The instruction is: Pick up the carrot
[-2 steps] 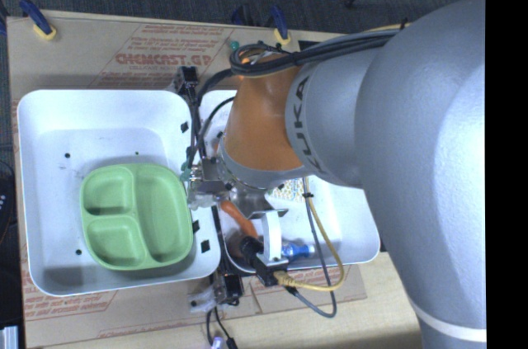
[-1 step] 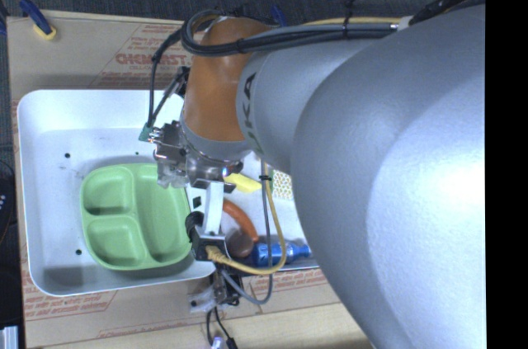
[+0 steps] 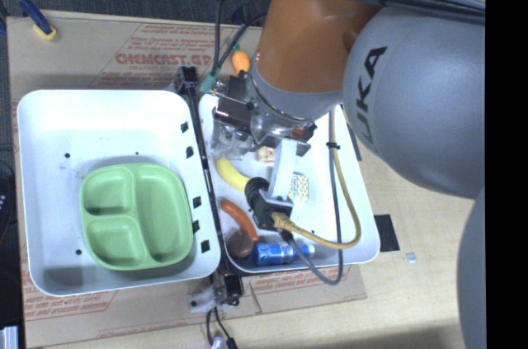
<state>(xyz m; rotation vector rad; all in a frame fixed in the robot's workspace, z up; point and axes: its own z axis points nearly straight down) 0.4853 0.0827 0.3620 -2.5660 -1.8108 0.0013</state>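
Claw [image 3: 233,134] is seen low over the far-left part of the right bin [image 3: 353,203], buried under the wrist hardware; whether it is apart or together cannot be told. Carrot [image 3: 240,60] is taken to be the small orange piece at the far edge of that bin, just beside the orange band of the arm, with a green bit next to it that is probably its top. Only a stub is exposed, so its lie and length cannot be read. It is not seen in the claw. For a clean pick, the claw should be re-centred over the carrot's body, aligned across its narrow axis, and kept off the bin wall; closing should wait until the carrot is bracketed. A reddish-orange piece [image 3: 236,214] nearer the camera could be mistaken for the target; it looks more like a sausage, identity not certain. Banana [image 3: 230,172] lies between the two, and a blue can [image 3: 272,253] sits at the near wall. A yellow hose [image 3: 340,199] loops over the bin and could snag. Much of the bin floor is masked by the arm. Left bin [image 3: 26,174] holds a green tray [image 3: 136,215], well apart from the work. Tabletop [image 3: 124,50] is cut off at the frame edges.
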